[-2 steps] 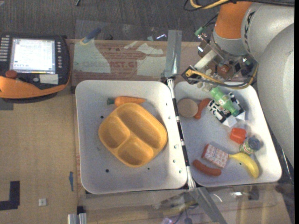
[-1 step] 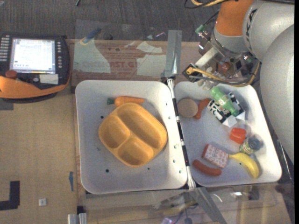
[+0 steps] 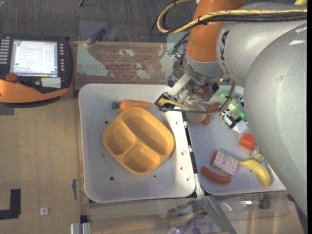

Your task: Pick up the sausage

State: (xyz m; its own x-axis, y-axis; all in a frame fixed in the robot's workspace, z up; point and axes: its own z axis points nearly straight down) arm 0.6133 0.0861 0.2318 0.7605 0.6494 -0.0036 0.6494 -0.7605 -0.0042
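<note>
With my gripper [image 3: 187, 101] hovering over the bins' divider, grip state unreadable, I'm mid-approach; the sausage [image 3: 215, 175] lies at five o'clock, calling for travel and descent.

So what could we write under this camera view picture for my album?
Robot arm's gripper over the bin divider, far from the sausage lying near the banana.

arm [image 3: 253, 38] reaches in from right, over far part of right bin [image 3: 243, 186] | gripper [image 3: 187, 99] above bin divide | sausage [image 3: 215, 176] near edge, right bin | yellow tray [image 3: 138, 140], carrot [image 3: 134, 105] in left bin [image 3: 92, 145]
</note>
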